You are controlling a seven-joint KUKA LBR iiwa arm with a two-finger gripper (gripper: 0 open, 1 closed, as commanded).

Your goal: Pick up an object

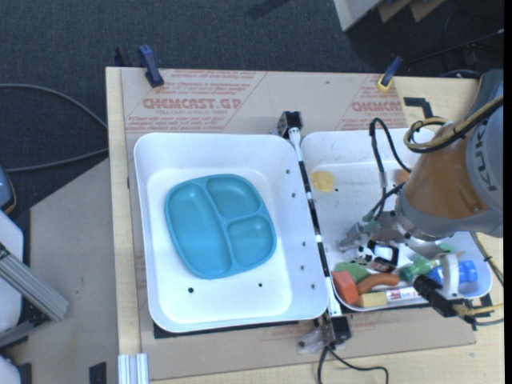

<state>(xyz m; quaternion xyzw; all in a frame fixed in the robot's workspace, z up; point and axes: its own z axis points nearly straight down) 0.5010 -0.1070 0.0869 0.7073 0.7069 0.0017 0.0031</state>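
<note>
Nearest the camera, along the near wall of the right bin (pixel 344 146), a cluster of small items: a red-orange piece (pixel 349 285), an orange carrot-shaped piece (pixel 380 280) just beside it, a pale yellow block (pixel 372 299) at the near rim, and a white tube with red print (pixel 402 295) lying flat beside the block. To their right, a green piece (pixel 415 270) and a blue-and-white item (pixel 456 274), the latter close to the bin's right wall; its exact form is not clear. A round yellow-tan piece (pixel 322 182) lies well apart from the cluster, in the far left part of the same bin, near the dividing wall. The arm (pixel 448 186), grey with the orange band, enters from the right and hangs over the right bin; black cables loop above the wrist. The gripper (pixel 370 245) is low over the bin, just beyond the cluster, metal fingers pointed toward the bin's left side. Whether the fingers are spread or closed: cannot tell; nothing is visibly between them. Left bin (pixel 152 162): one teal divided plate (pixel 220 225) with three compartments, lying flat near the middle. Both bins sit on a board with red lettering (pixel 192 106), with a blue clamp (pixel 150 64) at its far left edge.
</note>
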